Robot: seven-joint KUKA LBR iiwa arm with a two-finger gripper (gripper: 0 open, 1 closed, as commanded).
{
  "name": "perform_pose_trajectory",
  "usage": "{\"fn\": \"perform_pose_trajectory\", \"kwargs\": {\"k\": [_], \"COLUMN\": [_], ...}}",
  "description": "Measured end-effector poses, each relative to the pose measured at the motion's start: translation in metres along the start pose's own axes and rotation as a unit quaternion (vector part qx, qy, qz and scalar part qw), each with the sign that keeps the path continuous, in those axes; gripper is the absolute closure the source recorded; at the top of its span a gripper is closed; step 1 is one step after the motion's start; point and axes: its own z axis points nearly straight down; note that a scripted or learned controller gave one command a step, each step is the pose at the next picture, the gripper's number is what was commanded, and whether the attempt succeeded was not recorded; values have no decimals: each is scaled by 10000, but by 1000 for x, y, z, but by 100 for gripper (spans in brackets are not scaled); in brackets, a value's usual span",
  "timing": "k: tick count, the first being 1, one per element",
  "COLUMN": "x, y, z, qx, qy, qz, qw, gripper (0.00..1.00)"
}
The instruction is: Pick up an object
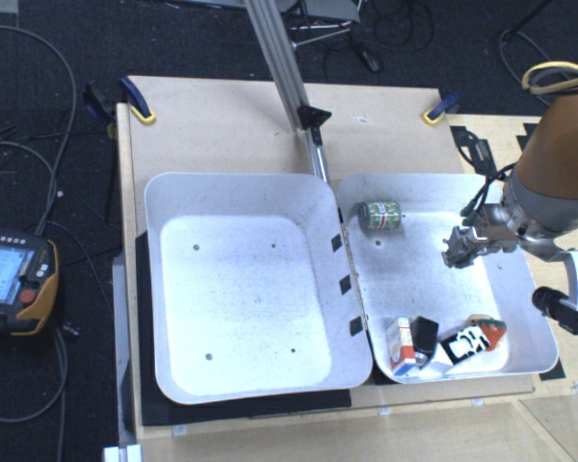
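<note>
Camera view looks down on two white bins: the left bin [241, 287] bare, the right bin [433, 287] with a few small things. A green can [380, 216] lies on its side at the far left of the right bin, well apart from the rest. Along the near edge sit a small carton [401, 345], a black block [425, 334] touching it, and a black-and-white packet [470, 343] with an orange thing [491, 332] just beside. The gripper [459, 248] hovers over bare floor in the right part of that bin, between the can and the near cluster; whether it is wide or narrow I cannot tell, and nothing is seen in it. The can is probably the easiest pick: light, stiff, standing alone, but smooth and apt to roll, so the hold should go across its round body near the middle. The carton looks light and squashable, and it is crowded by its neighbours.
</note>
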Motion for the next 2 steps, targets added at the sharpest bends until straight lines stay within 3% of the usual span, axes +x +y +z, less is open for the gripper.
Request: {"fn": "perform_pose_trajectory", "kwargs": {"k": [1,2], "x": [0,44], "y": [1,4], "z": [-52,-46], "qx": [1,27], "qy": [1,8], "qz": [0,-16], "qw": [10000,10000], "gripper": [100,100]}}
